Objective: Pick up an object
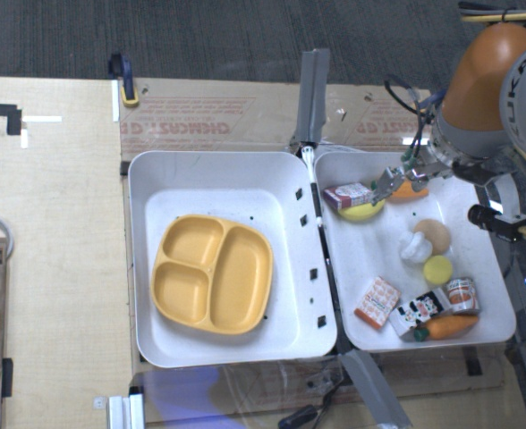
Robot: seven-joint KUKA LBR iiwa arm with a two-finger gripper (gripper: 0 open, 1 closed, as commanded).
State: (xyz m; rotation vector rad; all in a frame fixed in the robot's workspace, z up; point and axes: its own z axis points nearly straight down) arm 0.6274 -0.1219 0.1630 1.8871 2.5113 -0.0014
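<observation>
Light wood bench (48, 239) carries two shallow white bins. Left bin (147, 266) holds a yellow three-compartment plastic tray (213, 273). Right bin (496, 284) holds a banana (361, 210) with a small maroon carton (347, 194) on it, an orange piece (410, 189), a beige-and-white mushroom (424, 239), a yellow-green ball (438, 269), a red-white packet (377, 303), a small can (461, 294) and a carrot (448, 326). Gripper (397, 179) sits low at the bin's far edge, just beside carton and orange piece. Can't tell jaw state, nothing visibly gripped.

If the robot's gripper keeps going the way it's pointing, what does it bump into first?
Probably the yellow banana with the small purple box lying on it, just beyond the gripper in the right bin. Height above them is unclear.
</observation>
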